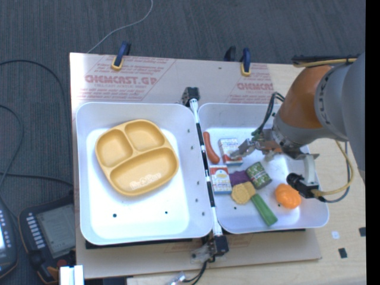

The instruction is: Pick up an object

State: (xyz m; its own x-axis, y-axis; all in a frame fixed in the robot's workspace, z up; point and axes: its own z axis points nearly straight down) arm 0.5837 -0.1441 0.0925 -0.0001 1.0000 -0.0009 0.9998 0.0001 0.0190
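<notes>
The right bin (309,218) holds several small items. A red sausage (209,147) lies along its left wall, with a white and red box (228,144) beside it. Lower down are a second white and red carton (220,180), a purple piece (237,176), a green block (258,174), a tan round biscuit (242,193), a green stick (263,210) and an orange ball (288,196). My gripper (242,150) reaches in from the right and hangs low at the right edge of the upper white and red box. Nothing is visibly held.
The left bin (89,218) holds a yellow divided plate (137,156). A black divider rail (202,159) runs between the bins. Clamps (245,61) sit on the board's far edge. The arm's orange-banded wrist (303,103) looms over the right bin's far right corner.
</notes>
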